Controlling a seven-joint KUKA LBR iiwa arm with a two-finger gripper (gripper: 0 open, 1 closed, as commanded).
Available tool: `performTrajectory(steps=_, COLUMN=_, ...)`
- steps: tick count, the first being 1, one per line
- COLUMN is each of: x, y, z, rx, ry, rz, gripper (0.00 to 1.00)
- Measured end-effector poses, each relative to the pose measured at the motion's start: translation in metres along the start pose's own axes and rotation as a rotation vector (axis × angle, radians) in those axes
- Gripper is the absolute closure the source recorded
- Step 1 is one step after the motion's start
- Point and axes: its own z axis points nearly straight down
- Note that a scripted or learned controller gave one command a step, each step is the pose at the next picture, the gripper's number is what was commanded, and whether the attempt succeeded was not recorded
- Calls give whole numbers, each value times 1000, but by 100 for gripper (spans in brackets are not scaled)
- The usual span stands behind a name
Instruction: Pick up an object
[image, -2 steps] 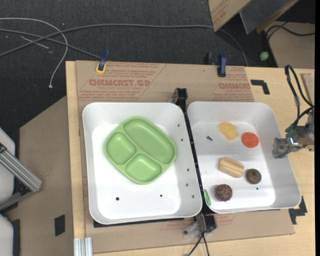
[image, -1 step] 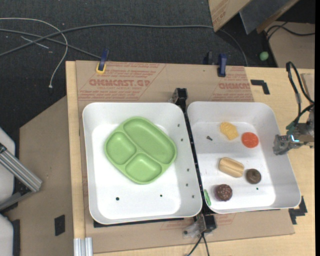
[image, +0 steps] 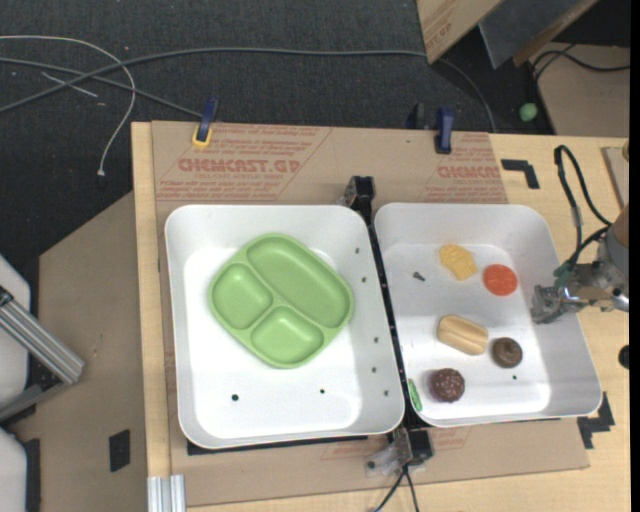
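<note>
gripper (image: 548, 300) at right bin (image: 400, 300) right rim, jaw state can't tell, nothing held | targets in right bin: bread roll (image: 463, 334), tomato (image: 500, 280), chocolate donut (image: 447, 384) | left bin: green divided plate (image: 281, 299) | risk: fingers clip rim, round items roll off on closing

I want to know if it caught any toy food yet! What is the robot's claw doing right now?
End effector: at the right bin's right rim, holding nothing visible; open or closed cannot be told.

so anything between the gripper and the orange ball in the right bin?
Nothing visible. The gripper sits at the right bin's right rim; the round orange ball lies just left of it across bare white floor.
</note>
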Motion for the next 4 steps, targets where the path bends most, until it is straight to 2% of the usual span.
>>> performTrajectory(steps=2, x=2, y=8, z=80, rx=-2, ry=-1, rz=-1, gripper=0)
performTrajectory(steps=3, x=2, y=9, z=68, rx=-5, ry=-1, rz=0, gripper=100)
performTrajectory(steps=4, x=1, y=19, z=15, rx=-8, ry=-5, rz=-2, gripper=100)
